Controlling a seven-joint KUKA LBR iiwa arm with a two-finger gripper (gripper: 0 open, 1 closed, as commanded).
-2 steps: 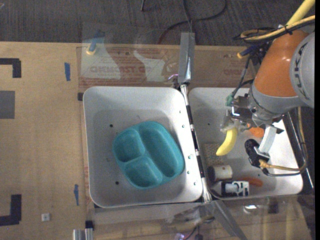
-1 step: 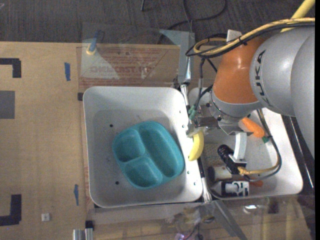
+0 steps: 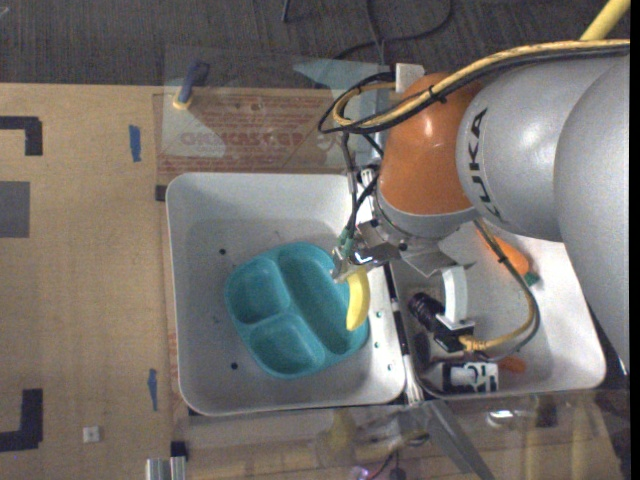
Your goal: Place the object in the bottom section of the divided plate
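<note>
Teal divided plate (image 3: 285, 313) sits in the left bin (image 3: 200, 268), a bit toward that bin's right wall and nearer its front edge than its back; three sections on it, one big one along the right side and two smaller ones on the left and bottom; it's lying flat on the bin floor as far as I can see; left of the bin the wooden bench (image 3: 80, 268) has some black markings and a few bits of blue tape (image 3: 134, 143); a clear sheet with reddish print (image 3: 245, 138) lies behind the bin's back edge.

Moving right; yellow object (image 3: 357, 303), looks like a banana, hangs upright over the plate's right rim, just by the wall between the two bins; its top end is tucked right under the gripper (image 3: 350, 260); the fingers themselves are mostly hidden by the wrist, so honestly can't tell if they're clamped on it or not; can't tell if its lower tip touches the plate either.

Further right the arm (image 3: 520, 148) with its orange band covers a good part of the right bin (image 3: 570, 358); something orange (image 3: 512, 258) peeks out from under it near the bin's middle; a small black-and-white item (image 3: 470, 375) sits by that bin's front left corner; yellow cable (image 3: 520, 318) loops above it.
</note>
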